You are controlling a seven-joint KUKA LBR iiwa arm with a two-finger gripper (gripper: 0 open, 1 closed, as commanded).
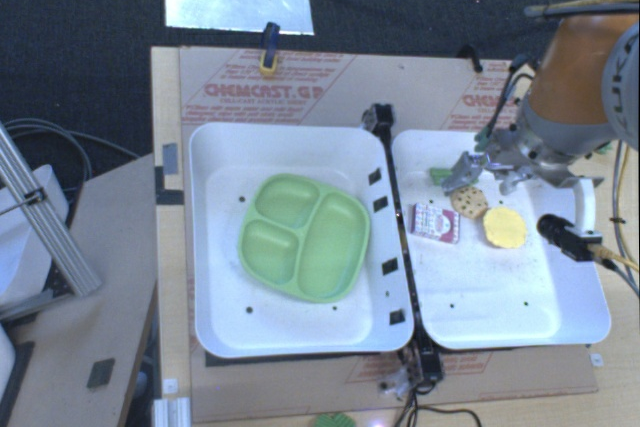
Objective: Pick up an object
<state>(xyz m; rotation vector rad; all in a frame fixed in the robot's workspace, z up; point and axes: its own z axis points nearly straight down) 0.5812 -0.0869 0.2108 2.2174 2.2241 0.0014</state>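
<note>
Arm: grey KUKA arm with orange band, reaching in from the right, over the upper part of the right bin.
Gripper: metal two-finger gripper, low over the right bin's upper left area, pointing left and down.
Jaws: slightly apart as far as visible, nothing seen between them; tips just above and beside the cookie, touching or not cannot be told.
Right bin: shallow white plastic bin, holding four small objects in its upper half.
Cookie: small round brown speckled cookie, just below the gripper tips, between the carton and the yellow disc.
Carton: small flat white-and-red printed carton, lying near the bin's left wall, just left of and below the cookie.
Yellow disc: round flat yellow disc-shaped piece, lying right of the cookie, close beside it.
Green piece: small green object, near the bin's upper left, partly hidden by the gripper; shape cannot be told.
Left bin: shallow white plastic bin, touching the right bin along a black hinged divider.
Tray: light green three-compartment plastic tray, lying flat, turned at an angle, in the middle of the left bin.
Bench: brown board with red printed lettering under both bins.
</note>
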